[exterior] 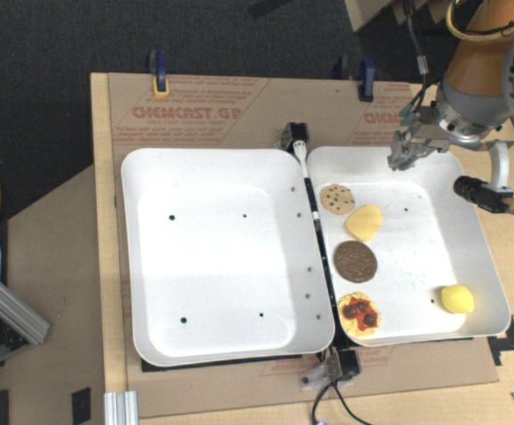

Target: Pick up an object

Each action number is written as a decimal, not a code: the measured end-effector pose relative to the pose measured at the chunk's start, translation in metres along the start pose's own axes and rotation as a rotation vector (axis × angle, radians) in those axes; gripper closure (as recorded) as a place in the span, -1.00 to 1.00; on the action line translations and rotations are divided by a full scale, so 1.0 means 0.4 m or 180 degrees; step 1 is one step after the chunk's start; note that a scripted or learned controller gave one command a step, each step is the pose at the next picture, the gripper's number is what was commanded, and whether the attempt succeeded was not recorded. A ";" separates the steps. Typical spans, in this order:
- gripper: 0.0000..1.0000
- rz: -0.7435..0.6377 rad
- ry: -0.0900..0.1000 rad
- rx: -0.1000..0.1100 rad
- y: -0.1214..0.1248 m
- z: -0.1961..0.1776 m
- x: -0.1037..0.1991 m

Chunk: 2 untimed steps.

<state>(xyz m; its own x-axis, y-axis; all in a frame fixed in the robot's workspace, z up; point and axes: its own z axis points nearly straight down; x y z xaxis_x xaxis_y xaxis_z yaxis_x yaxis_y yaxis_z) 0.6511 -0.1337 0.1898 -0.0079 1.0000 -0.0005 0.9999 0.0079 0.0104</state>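
Tool (405, 156) tips blurred over right bin (416, 171) far rim

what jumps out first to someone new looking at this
The toy food lined up down the right bin's left side: a cookie, a yellow piece, a brown patty and a small pizza, with a lemon alone near its right corner. The gripper hovers over that bin's far edge.

A brown board (239, 104) with red lettering, held by two blue clamps (159, 67) along its upper edge, covers the middle of the frame and carries two white bins, the left bin (151, 237) and right bin (483, 264), touching side by side.
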 end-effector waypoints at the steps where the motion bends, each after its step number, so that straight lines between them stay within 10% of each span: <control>1: 1.00 0.0005 -0.0007 -0.0040 0.051 -0.473 0.104; 2: 1.00 0.0006 0.0010 0.0056 0.042 -0.267 0.273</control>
<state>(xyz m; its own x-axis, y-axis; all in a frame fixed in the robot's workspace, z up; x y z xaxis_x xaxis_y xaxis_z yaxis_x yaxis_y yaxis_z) 0.6659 -0.0244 0.2966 -0.0060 1.0000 0.0027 1.0000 0.0060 -0.0070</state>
